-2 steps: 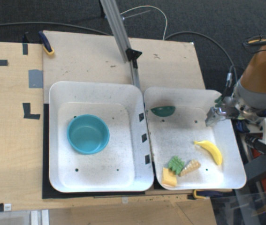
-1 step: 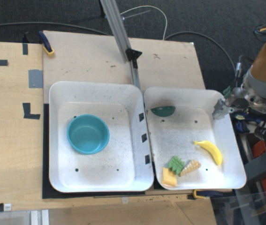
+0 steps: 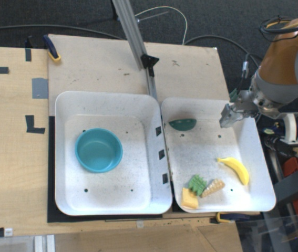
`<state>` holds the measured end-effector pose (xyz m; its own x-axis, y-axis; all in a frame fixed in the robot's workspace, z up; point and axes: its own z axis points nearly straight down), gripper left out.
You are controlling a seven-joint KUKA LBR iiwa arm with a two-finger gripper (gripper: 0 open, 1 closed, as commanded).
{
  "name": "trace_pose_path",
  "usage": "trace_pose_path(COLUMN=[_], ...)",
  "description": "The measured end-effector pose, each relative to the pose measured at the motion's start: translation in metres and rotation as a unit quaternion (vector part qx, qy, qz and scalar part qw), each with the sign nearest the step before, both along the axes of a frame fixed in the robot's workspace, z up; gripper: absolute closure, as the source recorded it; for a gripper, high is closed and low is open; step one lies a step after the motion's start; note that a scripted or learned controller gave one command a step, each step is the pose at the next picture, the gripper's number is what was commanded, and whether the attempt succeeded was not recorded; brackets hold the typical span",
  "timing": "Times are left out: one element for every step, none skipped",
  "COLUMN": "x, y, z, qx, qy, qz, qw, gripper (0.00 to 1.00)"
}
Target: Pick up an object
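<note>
The right bin [image 3: 254,140] holds a yellow banana [image 3: 235,168] near its right side, a dark green half-round piece [image 3: 183,123] near its far left, and a cluster at the front: a green leafy toy [image 3: 196,183], a tan cone-like piece [image 3: 213,187] and a yellow wedge [image 3: 189,199]. A teal bowl [image 3: 99,149] stands in the left bin [image 3: 64,119]. My gripper [image 3: 228,118] hangs over the right bin's far right corner, above and apart from the banana, with nothing seen between its fingers.
A grey metal post [image 3: 130,28] slants up from the divide between the bins at the back. A yellow-handled clamp [image 3: 52,49] sits at the board's far left corner. Cables trail across the dark floor behind the bench.
</note>
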<state>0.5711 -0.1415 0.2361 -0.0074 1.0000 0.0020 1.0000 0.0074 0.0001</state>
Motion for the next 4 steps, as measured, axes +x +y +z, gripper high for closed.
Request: trace_pose_path(x=[0.000, 0.019, 0.033, 0.042], y=[0.054, 0.104, 0.158, 0.204], z=[-0.009, -0.011, -0.019, -0.011], qx=[-0.0003, -0.0002, -0.0004, 0.0000], qy=[0.001, 0.001, 0.001, 0.000], qz=[0.000, 0.000, 0.000, 0.000], qw=[1.0000, 1.0000, 1.0000, 1.0000], gripper=[1.00, 1.00, 1.00, 1.00])
